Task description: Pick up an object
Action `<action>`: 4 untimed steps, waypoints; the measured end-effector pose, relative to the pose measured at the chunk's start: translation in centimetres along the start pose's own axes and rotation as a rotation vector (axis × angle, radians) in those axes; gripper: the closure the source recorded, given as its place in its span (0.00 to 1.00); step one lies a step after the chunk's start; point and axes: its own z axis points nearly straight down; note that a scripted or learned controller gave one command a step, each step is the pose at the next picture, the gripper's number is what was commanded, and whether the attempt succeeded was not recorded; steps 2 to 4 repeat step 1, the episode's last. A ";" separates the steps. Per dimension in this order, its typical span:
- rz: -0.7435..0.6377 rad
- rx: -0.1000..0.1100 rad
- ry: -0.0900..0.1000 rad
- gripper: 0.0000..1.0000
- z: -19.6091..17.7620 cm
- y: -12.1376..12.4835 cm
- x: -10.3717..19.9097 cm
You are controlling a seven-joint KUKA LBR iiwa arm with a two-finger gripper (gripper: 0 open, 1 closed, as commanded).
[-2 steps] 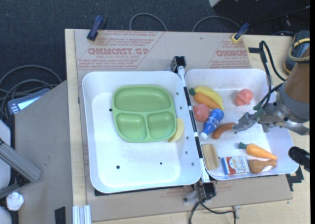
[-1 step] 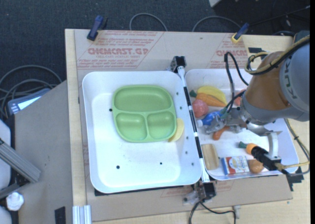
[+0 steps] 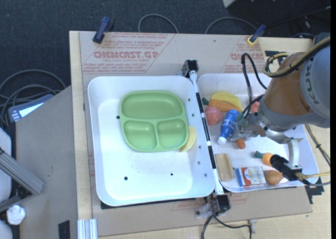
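Observation:
My gripper (image 3: pixel 244 129) is low in the right bin (image 3: pixel 311 155), under the grey wrist with the orange band. It sits just right of a blue bottle (image 3: pixel 228 123) with a white cap that lies tilted. A small orange piece (image 3: pixel 240 144) lies just below the gripper. Nearby at the bin's back left are a yellow banana (image 3: pixel 226 97), an orange carrot-like piece (image 3: pixel 227 106) and a pinkish-red fruit (image 3: pixel 213 115). The arm hides the bin's back right part.
The right bin's front holds a tan block (image 3: pixel 224 166), a flat printed box (image 3: pixel 251 175), an orange carrot with a green top (image 3: pixel 273 159) and a brown lump (image 3: pixel 274 177). The left bin (image 3: pixel 95 143) holds a green divided plate (image 3: pixel 154 121) with a yellow piece (image 3: pixel 191 138) beside it.

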 end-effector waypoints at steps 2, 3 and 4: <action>-0.003 0.000 0.002 1.00 -9.1 3.0 7.2; -0.003 0.000 0.002 1.00 -9.1 3.0 7.2; -0.003 0.000 0.002 1.00 -9.1 3.0 7.2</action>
